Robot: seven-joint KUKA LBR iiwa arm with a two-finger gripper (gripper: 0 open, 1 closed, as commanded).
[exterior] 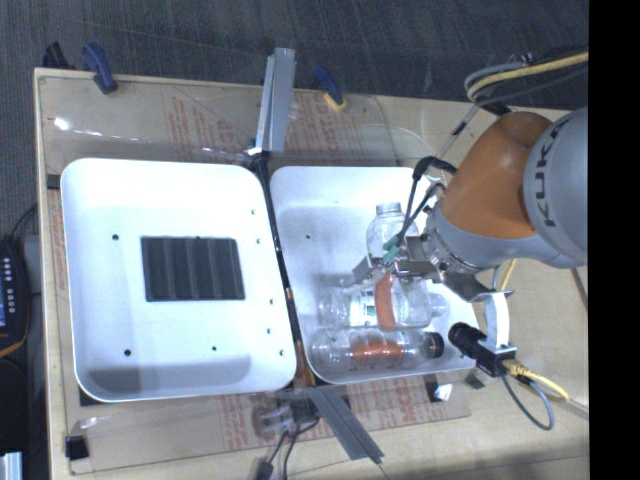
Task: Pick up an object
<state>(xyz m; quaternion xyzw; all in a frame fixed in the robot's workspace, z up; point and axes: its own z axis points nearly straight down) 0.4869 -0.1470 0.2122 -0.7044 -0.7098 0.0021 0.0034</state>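
Clear plastic bottles [385, 303] heaped in right bin [310, 208], one upright [384, 230] at back, one lying along near wall [370, 348]. Gripper [400, 263] low over heap, among bottles; open or closed, cannot tell. Judged mid-reach, nothing seen held. Next: close on one bottle body, lift straight up, slippery round plastic likely to roll away

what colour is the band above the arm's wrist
Orange, on the band just above the grey wrist, clear in the camera view.
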